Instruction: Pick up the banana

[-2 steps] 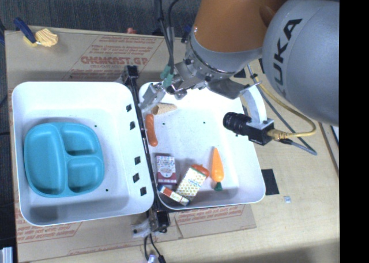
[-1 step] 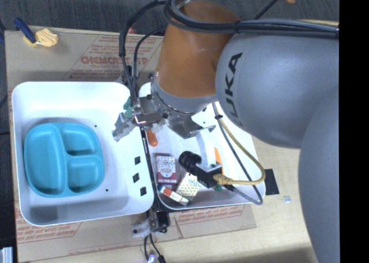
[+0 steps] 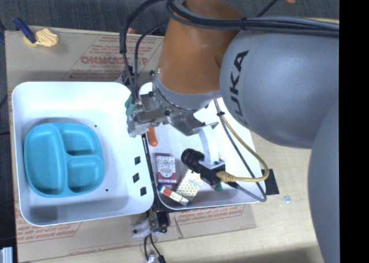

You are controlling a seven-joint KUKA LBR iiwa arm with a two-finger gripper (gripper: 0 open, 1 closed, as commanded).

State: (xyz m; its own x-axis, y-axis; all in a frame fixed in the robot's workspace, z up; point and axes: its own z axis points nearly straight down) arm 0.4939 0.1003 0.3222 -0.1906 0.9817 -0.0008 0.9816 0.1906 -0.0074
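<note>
The gripper point(image 3: 140, 119) is positioned at the left edge of the right bin point(image 3: 176, 142), just above a small orange item point(image 3: 151, 137). Whether it is apart or together cannot be told. The banana is hidden, presumably beneath the arm point(image 3: 271, 77). The approach step is judged to be in hand. The banana must be located before any closing is commanded.

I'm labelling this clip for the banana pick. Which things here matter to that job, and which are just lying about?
Job: hand; right bin below it.
Lying about: blue tray in the left bin; dark red box; patterned packet; orange stick.
</note>
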